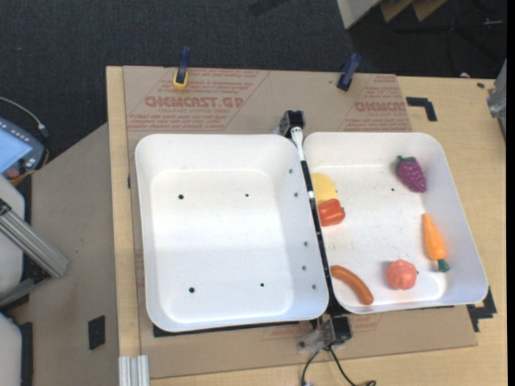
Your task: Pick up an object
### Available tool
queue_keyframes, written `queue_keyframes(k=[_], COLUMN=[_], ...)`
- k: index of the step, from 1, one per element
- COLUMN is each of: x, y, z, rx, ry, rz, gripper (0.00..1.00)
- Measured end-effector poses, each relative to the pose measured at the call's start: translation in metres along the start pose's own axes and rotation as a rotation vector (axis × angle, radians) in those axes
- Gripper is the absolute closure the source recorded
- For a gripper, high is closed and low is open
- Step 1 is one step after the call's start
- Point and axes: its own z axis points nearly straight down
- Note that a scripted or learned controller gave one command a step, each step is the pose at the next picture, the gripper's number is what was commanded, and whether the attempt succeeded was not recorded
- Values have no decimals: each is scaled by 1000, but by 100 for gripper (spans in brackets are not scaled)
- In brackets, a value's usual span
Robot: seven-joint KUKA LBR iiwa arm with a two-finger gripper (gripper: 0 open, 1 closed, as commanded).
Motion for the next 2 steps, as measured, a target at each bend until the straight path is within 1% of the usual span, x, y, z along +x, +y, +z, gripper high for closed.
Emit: queue_keyframes(k=[1,2], x=[-15,-18], y=[-30,-14], z=[-1,0], rx=[4,0], ry=[2,0], rz=[2,0], gripper=[100,100])
